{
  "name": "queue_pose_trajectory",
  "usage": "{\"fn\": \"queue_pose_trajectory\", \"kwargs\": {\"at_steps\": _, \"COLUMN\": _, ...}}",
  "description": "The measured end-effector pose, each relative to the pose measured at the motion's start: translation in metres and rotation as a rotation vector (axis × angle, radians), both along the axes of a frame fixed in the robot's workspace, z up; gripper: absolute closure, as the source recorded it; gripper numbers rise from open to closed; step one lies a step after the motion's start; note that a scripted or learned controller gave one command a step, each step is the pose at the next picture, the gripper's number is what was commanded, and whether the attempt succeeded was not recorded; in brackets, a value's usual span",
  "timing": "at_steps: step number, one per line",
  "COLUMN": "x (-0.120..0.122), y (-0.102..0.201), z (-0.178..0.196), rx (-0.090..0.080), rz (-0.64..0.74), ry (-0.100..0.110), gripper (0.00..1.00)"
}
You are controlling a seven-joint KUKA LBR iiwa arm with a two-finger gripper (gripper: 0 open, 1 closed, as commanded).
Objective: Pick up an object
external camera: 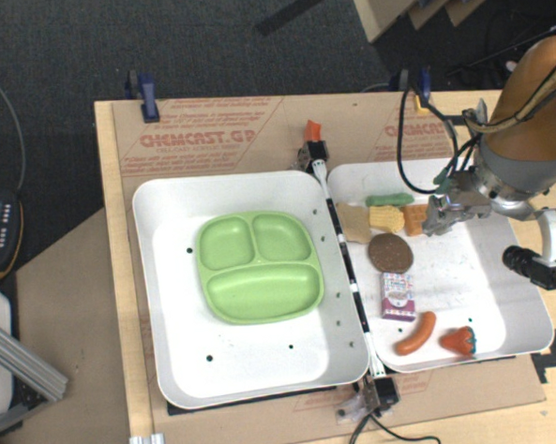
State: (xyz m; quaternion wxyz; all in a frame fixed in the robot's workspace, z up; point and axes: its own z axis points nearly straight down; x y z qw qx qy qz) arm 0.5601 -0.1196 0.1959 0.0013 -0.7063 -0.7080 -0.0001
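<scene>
The right bin (507,277) holds several food items. A green pod (389,199) lies at the back, with a yellow piece (385,219) and an orange piece (414,220) just in front of it. Below them are a round brown cookie (391,253), a purple and white packet (397,293), a sausage (415,334) and a red item (459,340). My gripper (436,218) is low in the back of the right bin, right beside the orange piece. The wrist hides its tips.
The left bin (170,298) carries a green divided plate (259,266). A tan flat piece (353,223) lies by the divider between the bins. Black cables (403,143) loop above the right bin's back edge. A dark fitting on the arm (530,265) hangs over its right side.
</scene>
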Motion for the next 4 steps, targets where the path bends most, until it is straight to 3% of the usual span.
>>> {"fn": "queue_pose_trajectory", "kwargs": {"at_steps": 1, "x": 0.0, "y": -0.001, "z": -0.001, "rx": -0.001, "rz": -0.002, "ry": 0.0, "gripper": 0.0}}
{"fn": "queue_pose_trajectory", "kwargs": {"at_steps": 2, "x": 0.027, "y": 0.001, "z": -0.074, "rx": 0.0, "rz": -0.001, "ry": 0.005, "gripper": 0.0}}
{"fn": "queue_pose_trajectory", "kwargs": {"at_steps": 3, "x": -0.005, "y": -0.001, "z": -0.111, "rx": 0.0, "rz": -0.005, "ry": -0.005, "gripper": 0.0}}
{"fn": "queue_pose_trajectory", "kwargs": {"at_steps": 4, "x": 0.039, "y": 0.013, "z": -0.109, "rx": -0.004, "rz": 0.0, "ry": -0.01, "gripper": 0.0}}
